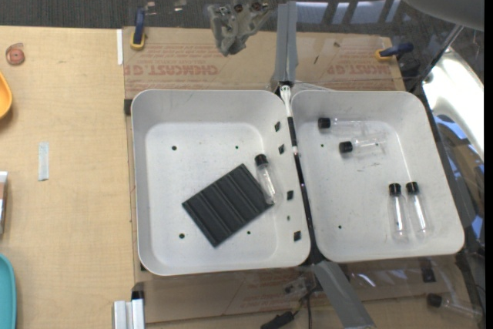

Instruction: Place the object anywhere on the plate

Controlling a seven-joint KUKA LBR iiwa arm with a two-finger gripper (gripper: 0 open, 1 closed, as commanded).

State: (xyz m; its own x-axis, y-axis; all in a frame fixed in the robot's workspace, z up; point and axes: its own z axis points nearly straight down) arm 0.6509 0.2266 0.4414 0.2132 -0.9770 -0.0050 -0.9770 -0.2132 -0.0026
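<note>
A clear vial [265, 178] with a black cap lies along the right edge of the dark ribbed plate [228, 205] in the left bin [154, 166], apparently resting on it, so the placing looks done. The gripper [231, 31] hangs high beyond the bins (its finger state I cannot tell). 4 more vials [406, 209] lie in the right bin [431, 142], nothing obstructing.

Two bins of smooth white plastic with a faint sheen: left bin [154, 166], right bin [439, 166]. At the left bin's five o'clock, my plate [228, 204] looks matt, dark and ribbed; a clear glassy vial [265, 178] with black cap touches its edge. Brown matt cardboard [339, 62] lies at twelve o'clock.
</note>
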